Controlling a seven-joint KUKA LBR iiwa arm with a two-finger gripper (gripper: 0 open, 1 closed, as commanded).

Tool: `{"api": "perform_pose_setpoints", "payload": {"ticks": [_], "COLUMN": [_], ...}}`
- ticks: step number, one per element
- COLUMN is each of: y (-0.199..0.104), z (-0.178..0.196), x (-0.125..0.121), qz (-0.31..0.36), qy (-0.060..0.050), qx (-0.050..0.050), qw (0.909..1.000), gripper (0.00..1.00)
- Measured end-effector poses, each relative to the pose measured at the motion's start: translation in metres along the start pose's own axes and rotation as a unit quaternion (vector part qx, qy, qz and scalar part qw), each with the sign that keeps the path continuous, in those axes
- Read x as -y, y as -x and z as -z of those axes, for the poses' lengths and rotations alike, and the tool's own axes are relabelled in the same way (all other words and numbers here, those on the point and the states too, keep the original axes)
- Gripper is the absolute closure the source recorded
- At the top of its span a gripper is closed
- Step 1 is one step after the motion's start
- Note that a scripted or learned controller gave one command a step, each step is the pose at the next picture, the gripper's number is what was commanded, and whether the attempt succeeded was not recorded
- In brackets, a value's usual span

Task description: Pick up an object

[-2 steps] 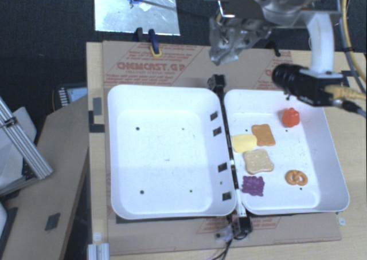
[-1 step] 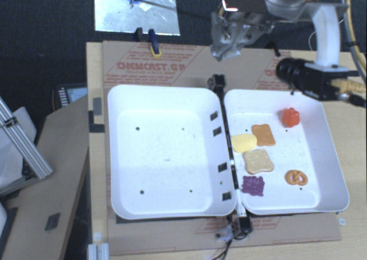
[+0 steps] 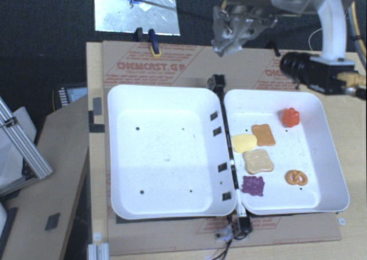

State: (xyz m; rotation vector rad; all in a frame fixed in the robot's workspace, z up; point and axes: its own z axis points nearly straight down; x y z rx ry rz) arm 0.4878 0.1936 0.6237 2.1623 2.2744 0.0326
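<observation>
A brown counter [image 3: 172,67] was seen carrying two white bins. The gripper [image 3: 228,38] was held high at the upper centre, its jaws' state impossible to tell. Small food pieces, among them a red one [image 3: 290,117], lay in the right bin [image 3: 332,156]; closely packed pieces could be nudged aside and the grasp missed.

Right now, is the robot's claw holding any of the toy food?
Gripper: up high above the back edge of the bins, nothing seen in it; open or closed cannot be told.

white bins [image 3: 160,95]; red tomato [image 3: 290,117], orange slice [image 3: 264,134], yellow piece [image 3: 243,142], purple grapes [image 3: 253,185], tan toast [image 3: 258,161].
</observation>
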Motion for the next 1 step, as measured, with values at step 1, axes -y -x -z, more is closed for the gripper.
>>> {"api": "perform_pose_setpoints", "payload": {"ticks": [1], "y": [-0.0004], "z": [0.0111], "x": [-0.0003], "qz": [0.002], "qy": [0.001], "qx": [-0.001], "qw": [1.0], "gripper": [1.0]}}
